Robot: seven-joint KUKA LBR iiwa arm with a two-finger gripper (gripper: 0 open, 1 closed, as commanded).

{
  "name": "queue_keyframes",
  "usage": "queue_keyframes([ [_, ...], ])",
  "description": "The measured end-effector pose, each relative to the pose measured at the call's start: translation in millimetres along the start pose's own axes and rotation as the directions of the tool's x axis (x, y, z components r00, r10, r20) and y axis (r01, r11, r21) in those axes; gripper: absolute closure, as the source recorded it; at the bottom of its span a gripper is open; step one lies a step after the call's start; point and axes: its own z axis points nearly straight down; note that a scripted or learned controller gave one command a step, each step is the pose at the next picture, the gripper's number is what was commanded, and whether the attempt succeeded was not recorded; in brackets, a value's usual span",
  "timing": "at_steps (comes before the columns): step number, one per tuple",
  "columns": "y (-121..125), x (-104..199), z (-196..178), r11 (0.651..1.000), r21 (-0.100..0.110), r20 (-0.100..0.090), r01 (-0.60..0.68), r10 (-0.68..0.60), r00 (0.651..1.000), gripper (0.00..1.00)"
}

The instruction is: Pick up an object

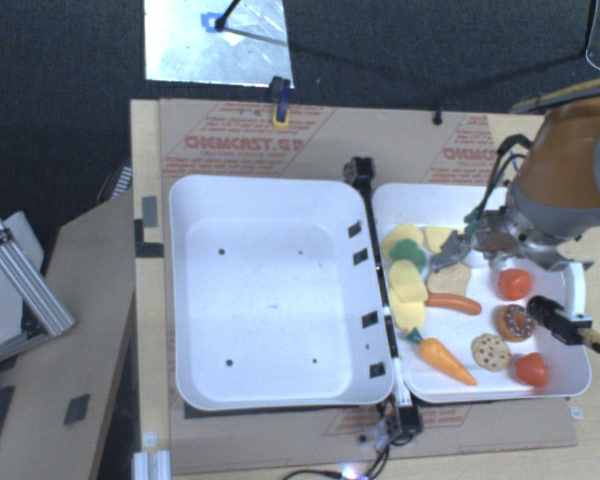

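Clearly the step in hand is the approach: the end effector (450,255) hangs low over the right bin (578,368), its 2 fingers parted and grasping nothing. Just beside it lie the yellow pieces (408,286) and an orange sausage (453,303). Next, it likely needs to settle on 1 item and close. The arm (570,178) reaches in from the right, wrist angled left and down.

Shiny square sheet (218,26) on dark floor — yellow-blue clamp (279,102) at bench edge
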Motion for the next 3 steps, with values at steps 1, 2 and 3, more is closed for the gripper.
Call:
queue_keyframes([
  [1,-33.0,3.6,-1.1,1.000,0.003,0.000,-0.002,0.002,1.000,0.00],
  [2,28.8,-58.5,55.3,1.000,-0.003,0.004,-0.004,0.004,1.000,0.00],
  [3,21.3,-8.7,-10.0,1.000,-0.006,-0.001,0.005,-0.005,1.000,0.00],
])
